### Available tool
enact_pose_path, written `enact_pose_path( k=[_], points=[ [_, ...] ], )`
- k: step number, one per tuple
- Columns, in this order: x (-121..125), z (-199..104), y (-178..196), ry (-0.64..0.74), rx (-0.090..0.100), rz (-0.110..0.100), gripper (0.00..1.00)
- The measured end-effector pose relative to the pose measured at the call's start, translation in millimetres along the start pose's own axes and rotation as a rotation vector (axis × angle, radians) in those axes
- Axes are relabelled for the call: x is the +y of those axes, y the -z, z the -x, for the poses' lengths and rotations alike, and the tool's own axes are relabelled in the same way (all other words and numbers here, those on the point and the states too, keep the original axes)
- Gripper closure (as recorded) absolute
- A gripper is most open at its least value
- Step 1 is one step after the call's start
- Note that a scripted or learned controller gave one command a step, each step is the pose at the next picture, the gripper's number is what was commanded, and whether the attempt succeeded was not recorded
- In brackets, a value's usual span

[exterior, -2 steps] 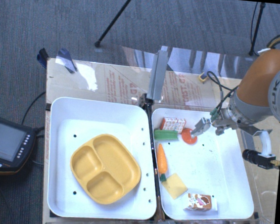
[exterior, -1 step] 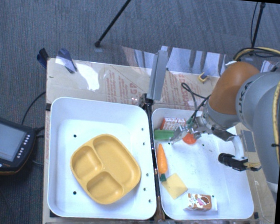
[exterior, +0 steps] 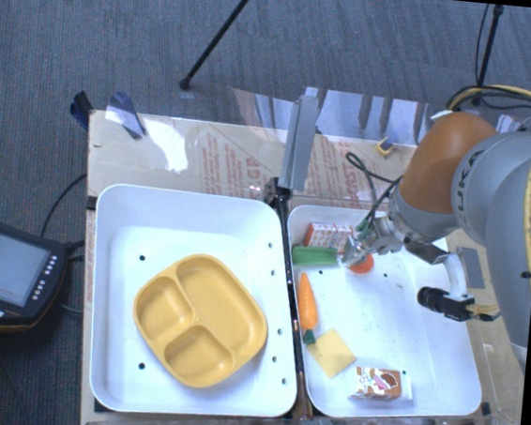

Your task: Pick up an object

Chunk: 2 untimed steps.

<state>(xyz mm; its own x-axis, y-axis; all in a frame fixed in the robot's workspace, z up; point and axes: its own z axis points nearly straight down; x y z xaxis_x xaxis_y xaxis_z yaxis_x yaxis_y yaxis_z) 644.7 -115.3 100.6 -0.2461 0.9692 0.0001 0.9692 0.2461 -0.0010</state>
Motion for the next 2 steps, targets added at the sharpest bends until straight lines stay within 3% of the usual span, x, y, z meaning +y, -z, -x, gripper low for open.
enact_pose_path(
  k=[1,2],
  points=[
    [20.0,-68.3,103.0,0.014,-0.001,0.013,1.0],
    [16.7,-67.7,96.0,0.013,0.0,0.0,0.0]
  ],
)
